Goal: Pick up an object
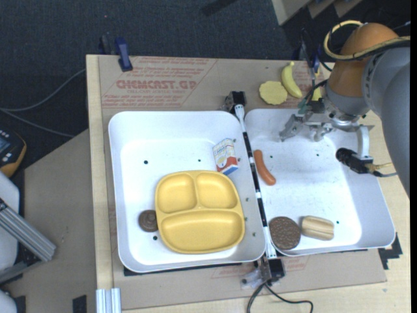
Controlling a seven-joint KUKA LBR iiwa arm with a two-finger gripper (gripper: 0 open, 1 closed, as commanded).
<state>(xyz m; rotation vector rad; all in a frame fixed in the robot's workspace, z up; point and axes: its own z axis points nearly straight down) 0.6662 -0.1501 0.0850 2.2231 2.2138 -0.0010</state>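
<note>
My gripper point(304, 130) hangs over the far end of the right bin point(365, 207), open, with nothing between its fingers. An orange-red sausage point(264, 167) lies by the right bin's left wall, below and left of the gripper. At the bin's near end a dark round cookie point(284, 233) sits beside a tan bread roll point(317, 227). The left bin point(124, 175) holds a yellow divided plate point(199, 210), a small brown cookie point(148, 220) at the plate's left, and a little white carton point(225, 156) near the bin's right wall.
A banana point(291, 80) and a flat yellow piece point(273, 92) lie on the board behind the right bin. A blue clamp point(122, 53) grips the board's far left edge. The arm comes in over the right bin's far right corner.
</note>
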